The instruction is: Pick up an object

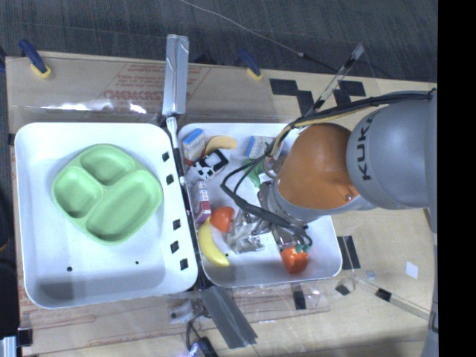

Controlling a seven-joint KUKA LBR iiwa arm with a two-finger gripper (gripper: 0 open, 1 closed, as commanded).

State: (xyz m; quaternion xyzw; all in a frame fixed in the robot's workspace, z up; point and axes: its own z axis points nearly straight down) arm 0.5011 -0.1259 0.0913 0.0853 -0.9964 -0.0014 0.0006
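1. In the right bin, below the arm's orange band, the gripper hangs low among the clutter, its metal parts tangled in view with black cables.
2. Whether the gripper is wide, narrow or holding anything cannot be told; glare and cables mask that part.
3. Just left of the gripper lies an orange-red round object, close beside it but not visibly between any gripping parts.
4. Below and left of the gripper a yellow banana lies along the bin's left wall.
5. To the right and slightly below the gripper sits a red-orange object with a green top, near the bin's lower edge.
6. Above and left of the gripper are a black-and-white die-like block, a second banana-like yellow piece and a blue-and-white item.
7. Well to the left of the gripper, in the left bin, rests a green divided plate with three compartments.
8. Both bins sit on the worktop, past the gripper on every side.
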